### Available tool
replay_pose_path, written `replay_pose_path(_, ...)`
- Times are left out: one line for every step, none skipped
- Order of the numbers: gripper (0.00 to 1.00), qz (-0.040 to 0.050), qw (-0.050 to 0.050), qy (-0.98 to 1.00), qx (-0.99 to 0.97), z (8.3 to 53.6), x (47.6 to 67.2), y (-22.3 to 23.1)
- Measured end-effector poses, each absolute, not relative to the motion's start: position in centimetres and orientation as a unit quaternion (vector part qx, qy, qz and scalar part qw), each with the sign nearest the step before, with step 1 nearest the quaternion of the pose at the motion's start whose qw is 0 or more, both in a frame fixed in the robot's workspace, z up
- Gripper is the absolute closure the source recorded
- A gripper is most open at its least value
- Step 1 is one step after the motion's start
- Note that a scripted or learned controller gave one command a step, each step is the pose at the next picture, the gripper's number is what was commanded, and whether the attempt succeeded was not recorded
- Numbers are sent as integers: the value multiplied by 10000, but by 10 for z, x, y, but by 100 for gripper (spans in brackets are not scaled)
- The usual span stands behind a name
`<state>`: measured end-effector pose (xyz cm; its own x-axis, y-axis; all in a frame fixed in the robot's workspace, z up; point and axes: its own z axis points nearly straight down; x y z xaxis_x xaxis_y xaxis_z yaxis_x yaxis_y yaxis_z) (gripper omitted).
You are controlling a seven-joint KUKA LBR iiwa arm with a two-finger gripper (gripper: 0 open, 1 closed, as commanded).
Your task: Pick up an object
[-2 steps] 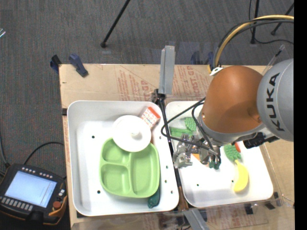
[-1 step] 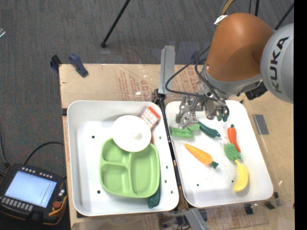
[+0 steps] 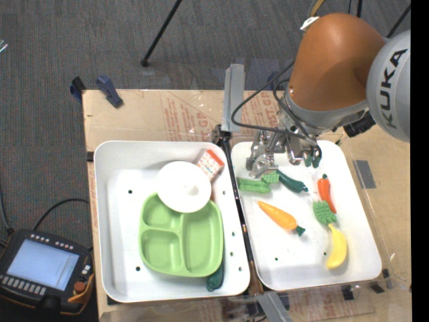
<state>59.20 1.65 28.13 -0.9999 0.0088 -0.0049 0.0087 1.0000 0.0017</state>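
Observation:
My gripper hangs low over the back left part of the right bin, under the orange band and wrist. Just below it lies a light green toy piece, with a small green bit right at the gripper's tip. A dark green vegetable lies next to them on the right. Nothing is visibly held. Further forward in the same bin are an orange carrot, a small carrot with a green top and a yellow banana.
The left bin holds a green divided plate, a white round dish, an orange and white box and a dark green item at its front rim. A grey post stands behind the bins.

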Motion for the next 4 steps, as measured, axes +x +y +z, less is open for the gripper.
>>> replay_pose_path(100,11,34,10000,25,290,593,18)
replay_pose_path(100,8,-61,9994,-346,181,574,-51)
replay_pose_path(0,7,-1,9994,-354,187,577,-50)
replay_pose_path(0,11,-32,9983,-583,98,560,-89)
